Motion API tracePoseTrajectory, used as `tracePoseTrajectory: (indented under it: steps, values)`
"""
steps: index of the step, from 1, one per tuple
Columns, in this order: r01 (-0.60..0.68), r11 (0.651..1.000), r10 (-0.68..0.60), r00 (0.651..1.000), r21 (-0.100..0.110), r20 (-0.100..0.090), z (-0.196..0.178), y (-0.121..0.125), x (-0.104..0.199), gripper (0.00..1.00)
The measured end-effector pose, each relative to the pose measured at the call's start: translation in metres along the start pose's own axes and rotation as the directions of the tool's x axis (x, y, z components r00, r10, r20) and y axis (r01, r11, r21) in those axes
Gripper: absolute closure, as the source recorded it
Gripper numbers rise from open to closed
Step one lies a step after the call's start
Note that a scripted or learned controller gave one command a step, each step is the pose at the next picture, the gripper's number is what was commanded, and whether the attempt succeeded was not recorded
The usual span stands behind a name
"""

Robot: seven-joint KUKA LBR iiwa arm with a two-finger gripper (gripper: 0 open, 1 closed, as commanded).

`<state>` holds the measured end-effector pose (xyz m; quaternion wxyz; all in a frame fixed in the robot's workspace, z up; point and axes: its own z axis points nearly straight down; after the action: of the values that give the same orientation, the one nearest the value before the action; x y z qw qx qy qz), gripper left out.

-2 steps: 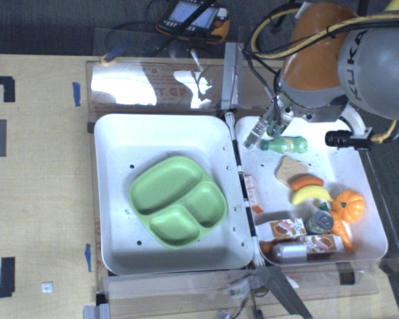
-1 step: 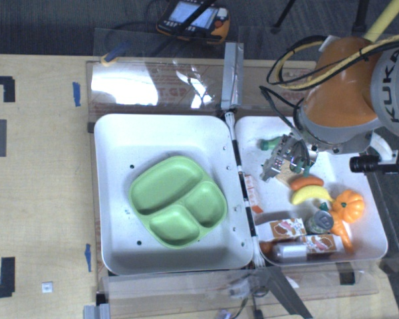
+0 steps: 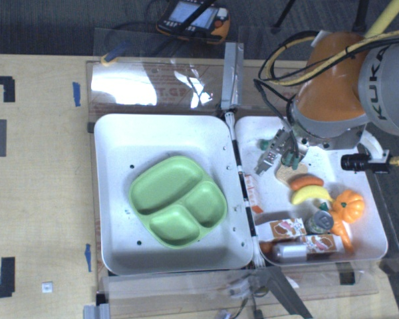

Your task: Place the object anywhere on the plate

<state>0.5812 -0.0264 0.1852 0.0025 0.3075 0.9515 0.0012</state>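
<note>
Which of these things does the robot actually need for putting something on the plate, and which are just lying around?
Needed for the job:
- green plate in the left bin
- gripper over the right bin
- one of the toys there, such as the banana or small pumpkin; which one, I cannot tell

Just lying about:
- handheld controller behind the bins
- blue tape marks on the bench

We see the green plate (image 3: pixel 178 201), split into three compartments, lying flat and skewed in the left bin. Its compartments hold nothing we can make out.

Arm (image 3: pixel 346 85) reaching in from right, gripper (image 3: pixel 274 153) pointing down-left, fingers apart
</note>
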Motion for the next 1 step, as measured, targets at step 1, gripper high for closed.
tracePoseTrajectory:
  steps: [1]
  values:
    - [0.398, 0.917, -0.398, 0.917, 0.000, -0.005, -0.0003, 0.0447, 0.0547, 1.00]
